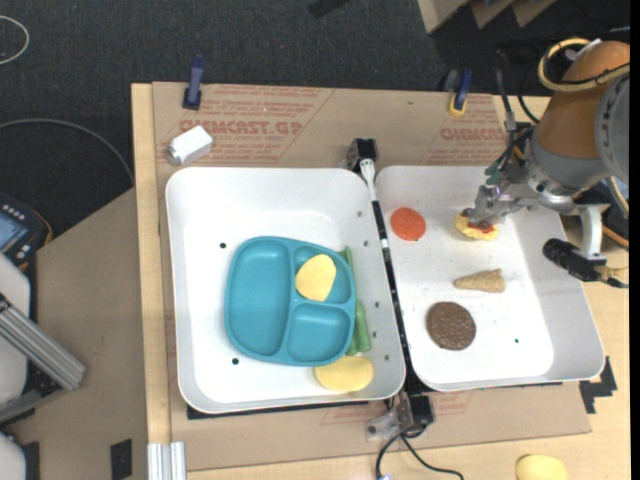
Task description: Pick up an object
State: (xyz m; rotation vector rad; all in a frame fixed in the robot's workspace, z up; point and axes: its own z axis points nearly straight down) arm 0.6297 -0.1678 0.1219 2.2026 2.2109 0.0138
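Camera view, catalogued from the right bin [560, 358].

- Gripper [484, 213]: lowered into the far part of the right bin, directly over a small yellow piece with a red underside [478, 231]. The tips sit at or on that piece; whether the claw is released or clenched cannot be told, since the wrist hides the tips.
- Orange-red disc [407, 224]: in the right bin, just left of the gripper, apart from it.
- Tan wedge [482, 282]: in the right bin, nearer the camera than the gripper.
- Brown round cookie [451, 325]: in the right bin, nearer still than the wedge.
- Left bin [200, 258]: beside the right bin, bearing a teal divided tray [262, 303] with a yellow piece [316, 277] in its compartment towards the right bin; another yellow piece [345, 373] lies at the tray's near corner.

Step in hand, by judgement: the descent or grasp on the yellow-and-red piece, with no lift achieved. The next move calls for a firm closure about that small, low piece, then a straight rise clear of the bin wall just behind.
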